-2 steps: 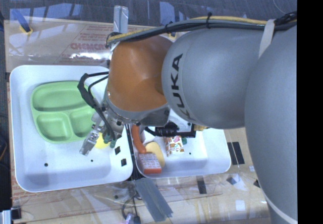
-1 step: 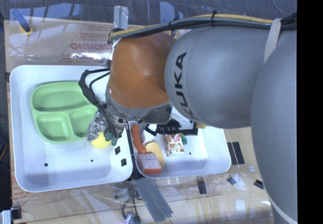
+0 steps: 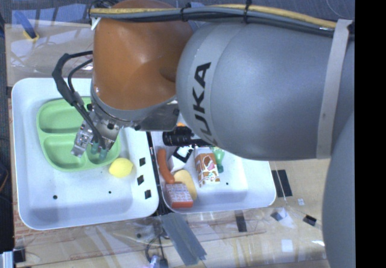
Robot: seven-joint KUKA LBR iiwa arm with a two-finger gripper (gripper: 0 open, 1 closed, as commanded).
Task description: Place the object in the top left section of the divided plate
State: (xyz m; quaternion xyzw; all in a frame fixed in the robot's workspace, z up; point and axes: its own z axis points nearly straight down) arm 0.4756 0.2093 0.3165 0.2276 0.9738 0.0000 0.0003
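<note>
A green divided plate (image 3: pixel 54 122) lies in the left white bin (image 3: pixel 36 200), towards its upper left. My gripper (image 3: pixel 91 145) hangs over the plate's lower right part, close to its surface. A small dark greenish shape sits at the gripper's tip, and I cannot tell whether it is a held object or part of the gripper. The arm's orange band and grey body hide the plate's right side. A yellow lemon (image 3: pixel 121 168) rests on the bin floor just right of and below the plate, apart from the gripper.
The right bin (image 3: pixel 256 191) holds an orange carrot-like piece (image 3: pixel 163 166), a pale yellow item (image 3: pixel 186 181), a reddish block (image 3: pixel 179 196), a red-and-white carton (image 3: pixel 207 168) and a green piece (image 3: pixel 218 156). Black cables loop above the plate.
</note>
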